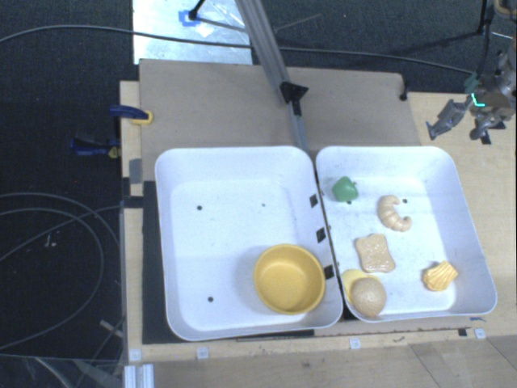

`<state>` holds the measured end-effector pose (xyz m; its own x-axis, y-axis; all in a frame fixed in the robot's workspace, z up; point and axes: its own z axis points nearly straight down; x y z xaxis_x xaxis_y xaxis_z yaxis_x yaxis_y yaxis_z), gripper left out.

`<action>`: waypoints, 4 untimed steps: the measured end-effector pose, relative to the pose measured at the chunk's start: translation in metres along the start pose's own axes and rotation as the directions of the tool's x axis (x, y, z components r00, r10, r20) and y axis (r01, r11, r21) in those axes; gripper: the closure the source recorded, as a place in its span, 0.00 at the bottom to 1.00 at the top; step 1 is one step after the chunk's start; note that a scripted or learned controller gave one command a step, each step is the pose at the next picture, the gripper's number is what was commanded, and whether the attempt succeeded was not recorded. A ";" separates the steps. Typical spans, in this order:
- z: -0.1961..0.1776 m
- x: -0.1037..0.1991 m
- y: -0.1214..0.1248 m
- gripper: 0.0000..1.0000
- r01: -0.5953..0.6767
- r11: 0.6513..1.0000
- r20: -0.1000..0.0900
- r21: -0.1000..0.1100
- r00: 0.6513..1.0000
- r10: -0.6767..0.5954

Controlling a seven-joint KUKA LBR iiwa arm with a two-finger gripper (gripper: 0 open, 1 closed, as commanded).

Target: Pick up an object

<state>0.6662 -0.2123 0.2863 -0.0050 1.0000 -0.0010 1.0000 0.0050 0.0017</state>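
Cables [48, 233] loop over the dark floor at the far left, and two clamps, one with a yellow handle [133, 115] and a blue one [93, 145] below it, grip the left edge of the worktop [210, 103]. On the worktop sit two shallow white bins side by side, their inner rims touching. The left bin [210, 208] carries a yellow bowl [289, 278], upright, in its near right corner. A grey pole [266, 39] slants down from the top and ends at the seam between the bins.

The right bin [428, 184] carries the small things. A green pepper-like piece [346, 189] lies near its far left corner. A croissant [393, 213] lies to the right of that, well apart from it. Nearer me is a flat slice of toast [375, 253], and below it a round tan bun [368, 296] touches a yellow piece [352, 279] tucked against the bin's left wall. A yellow ridged chip-like piece [439, 276] lies towards the near right corner.

At the far right, the hand [472, 120] hangs over bare worktop beyond the right bin's far corner, well apart from every object. I cannot tell how it is set.
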 end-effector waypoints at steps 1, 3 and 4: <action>-0.001 0.000 0.000 0.00 0.000 1.000 0.000 -0.001 1.000 0.000; 0.104 0.007 -0.003 0.00 0.001 1.000 -0.001 0.004 1.000 -0.001; 0.154 0.002 -0.012 0.00 -0.004 1.000 -0.001 0.004 1.000 0.004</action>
<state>0.6541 -0.2103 0.1326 -0.0015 1.0000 -0.0005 1.0000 0.0014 -0.0022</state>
